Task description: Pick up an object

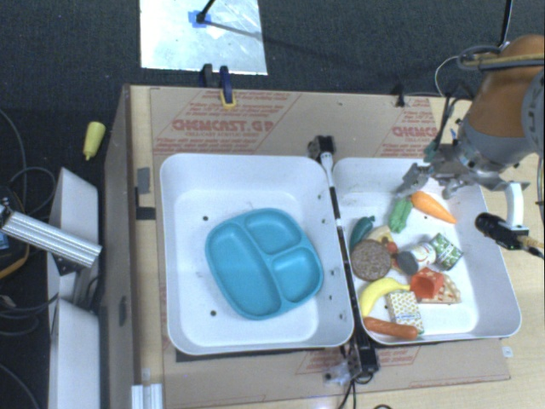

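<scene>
- Seen from the camera view, the pincer (436, 175) hangs over the far end of the right bin (502, 309), the arm (502, 100) coming in from the right side above it.
- Its grey fingers (415, 177) look splayed apart with nothing between them, so I judge it open and empty-handed.
- Nearest to it lies the toy carrot (433, 205), just beside and slightly nearer the camera than the fingertips; its long axis runs at a slant from upper left down to lower right.
- Close on the carrot's left stands a green pepper-like piece (399, 214), almost touching it, which could crowd a grasp.
- Further toward the near end sit the brown round patty (371, 260), the banana (381, 294) and the green-labelled can (444, 251), all well apart from the pincer.
- Over in the left bin (183, 228) rests a blue divided tray (264, 262), far from the arm.
- Judging by this, the carrot is the likely target: a short drop, with the fingers closing across its slanted axis.
</scene>
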Motion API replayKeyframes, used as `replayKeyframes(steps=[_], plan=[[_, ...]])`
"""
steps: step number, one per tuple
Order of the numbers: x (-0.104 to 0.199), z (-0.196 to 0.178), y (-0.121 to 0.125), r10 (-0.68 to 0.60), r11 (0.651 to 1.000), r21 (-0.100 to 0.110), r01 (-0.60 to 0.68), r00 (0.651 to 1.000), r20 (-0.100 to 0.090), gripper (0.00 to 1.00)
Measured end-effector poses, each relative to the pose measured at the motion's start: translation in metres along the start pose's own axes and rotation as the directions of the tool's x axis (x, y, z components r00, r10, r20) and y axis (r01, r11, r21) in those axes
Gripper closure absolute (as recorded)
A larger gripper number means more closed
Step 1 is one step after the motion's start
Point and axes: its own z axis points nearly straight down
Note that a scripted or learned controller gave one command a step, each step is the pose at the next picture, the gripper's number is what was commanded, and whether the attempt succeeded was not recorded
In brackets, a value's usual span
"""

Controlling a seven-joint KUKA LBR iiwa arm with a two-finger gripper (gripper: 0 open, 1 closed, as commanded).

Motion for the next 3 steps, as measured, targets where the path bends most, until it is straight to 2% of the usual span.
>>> replayKeyframes(steps=[1,2,3], plan=[[-0.022,0.104,0.007,0.002,1.0,0.004,-0.002,1.0,-0.002,0.0],[0.033,0.103,-0.045,0.0,1.0,0.001,0.0,1.0,0.0,0.0],[0.034,0.103,-0.075,0.002,1.0,0.0,-0.002,1.0,0.0,0.0]])
